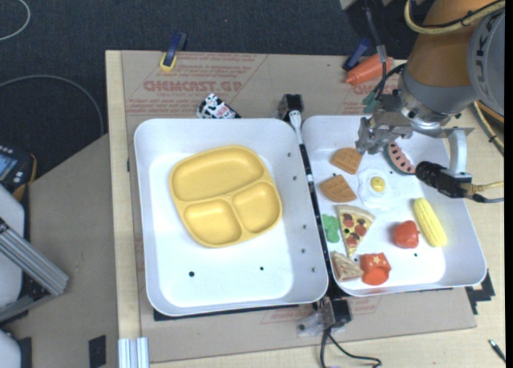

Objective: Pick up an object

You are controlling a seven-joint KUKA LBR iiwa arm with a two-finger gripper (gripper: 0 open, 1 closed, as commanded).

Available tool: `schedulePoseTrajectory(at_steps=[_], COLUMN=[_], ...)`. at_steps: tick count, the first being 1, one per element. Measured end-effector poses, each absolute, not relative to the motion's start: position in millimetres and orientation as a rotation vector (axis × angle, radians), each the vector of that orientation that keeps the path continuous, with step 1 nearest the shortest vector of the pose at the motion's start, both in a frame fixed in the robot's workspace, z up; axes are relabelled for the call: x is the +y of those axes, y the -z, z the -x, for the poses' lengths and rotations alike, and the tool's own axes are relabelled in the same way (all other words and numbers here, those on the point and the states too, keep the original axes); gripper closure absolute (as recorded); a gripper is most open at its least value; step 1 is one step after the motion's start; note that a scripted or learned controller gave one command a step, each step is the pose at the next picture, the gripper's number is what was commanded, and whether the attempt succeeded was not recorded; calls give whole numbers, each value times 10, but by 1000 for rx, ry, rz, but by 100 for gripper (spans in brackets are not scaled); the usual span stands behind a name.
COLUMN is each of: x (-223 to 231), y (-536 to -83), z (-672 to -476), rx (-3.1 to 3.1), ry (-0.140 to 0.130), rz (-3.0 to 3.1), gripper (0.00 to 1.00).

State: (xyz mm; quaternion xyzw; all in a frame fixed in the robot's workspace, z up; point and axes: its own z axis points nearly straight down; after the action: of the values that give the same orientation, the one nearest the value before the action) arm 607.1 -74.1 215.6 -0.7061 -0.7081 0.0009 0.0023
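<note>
We see two white bins side by side on the bench. The left bin [152,222] bears a yellow divided plate [226,195], tilted a little, and otherwise bare floor with a few dark specks. The right bin [473,256] is crowded with toy food: a brown bread-like piece [348,159] at the back, a second brown piece [338,189] just in front of it, a fried egg [376,185] beside them, a watermelon slice [399,157] near the egg, a green piece [330,228] against the inner wall, a pizza slice [353,228] next to it, a sandwich wedge [345,265] at the front, two red pieces [374,268] close by, a red tomato-like item [406,234] and a corn cob [430,222] toward the right wall. A carrot [365,71] lies outside the bin on the bench, behind it.

The gripper [377,135] hangs over the back of the right bin, just above the bread-like piece and beside the watermelon slice. We cannot tell how its jaws stand, nor whether it touches anything; nothing shows held in it.

The arm [449,46] comes in from the right and bends steeply down, its orange band above the wrist, cables looping around it.
</note>
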Motion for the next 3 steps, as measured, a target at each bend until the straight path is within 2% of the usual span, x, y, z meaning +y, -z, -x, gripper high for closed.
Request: schedulePoseTrajectory(at_steps=[1, 2, 3], x=[-726, -704, -683], y=[-2331, -2155, -2166], z=[-6125, -5989, -6098], rx=[-2226, -2218, -2224], ry=[4, -5, 3], rz=[2222, 2220, 2222], gripper=[100, 100, 100])
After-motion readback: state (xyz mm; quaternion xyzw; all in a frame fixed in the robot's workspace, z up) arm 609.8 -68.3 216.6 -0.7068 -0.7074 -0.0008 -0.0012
